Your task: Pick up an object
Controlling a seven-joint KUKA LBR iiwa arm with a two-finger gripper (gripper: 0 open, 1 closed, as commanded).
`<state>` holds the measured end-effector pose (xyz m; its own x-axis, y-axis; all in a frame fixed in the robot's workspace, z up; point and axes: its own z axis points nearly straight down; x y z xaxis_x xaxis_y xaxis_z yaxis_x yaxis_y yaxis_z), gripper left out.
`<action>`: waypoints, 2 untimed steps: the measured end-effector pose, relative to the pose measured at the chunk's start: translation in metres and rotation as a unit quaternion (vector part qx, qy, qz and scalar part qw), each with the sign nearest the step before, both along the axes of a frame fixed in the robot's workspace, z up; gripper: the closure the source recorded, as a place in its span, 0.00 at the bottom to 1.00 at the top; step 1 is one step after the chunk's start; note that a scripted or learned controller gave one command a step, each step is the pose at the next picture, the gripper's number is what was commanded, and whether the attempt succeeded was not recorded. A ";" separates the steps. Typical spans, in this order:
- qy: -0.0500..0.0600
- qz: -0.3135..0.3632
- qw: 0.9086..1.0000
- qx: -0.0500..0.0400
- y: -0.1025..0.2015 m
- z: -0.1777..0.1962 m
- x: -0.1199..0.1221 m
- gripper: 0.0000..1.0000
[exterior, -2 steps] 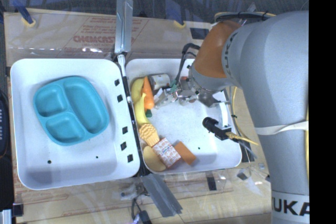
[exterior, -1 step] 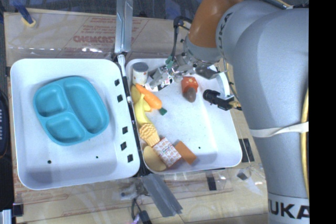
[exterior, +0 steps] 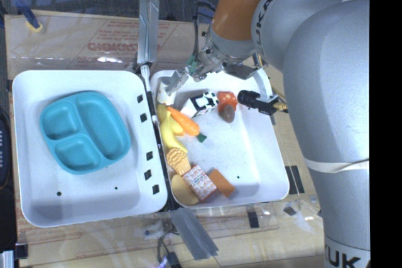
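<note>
two white bins (exterior: 38, 210) sit side by side; the right holds one carrot (exterior: 183, 122), long axis pointing near-right. gripper (exterior: 171, 86) hangs above; its grip state cannot be told.

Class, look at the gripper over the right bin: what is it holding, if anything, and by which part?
It cannot be told. The gripper hangs at the right bin's far-left corner, above the banana and carrot, with nothing visible between its fingers.

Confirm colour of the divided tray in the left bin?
Light blue, plain. The divided tray shows best in the camera view, lying in the left bin.
</note>
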<state>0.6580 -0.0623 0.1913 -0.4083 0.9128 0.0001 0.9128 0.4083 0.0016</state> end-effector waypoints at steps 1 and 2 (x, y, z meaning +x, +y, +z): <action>-0.010 -0.057 0.998 -0.001 -0.031 -0.076 -0.021 0.00; -0.019 -0.066 0.998 -0.002 -0.042 -0.083 -0.091 0.00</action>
<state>0.5668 -0.1047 0.1080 -0.2843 0.9586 -0.0167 0.9579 0.2847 0.0367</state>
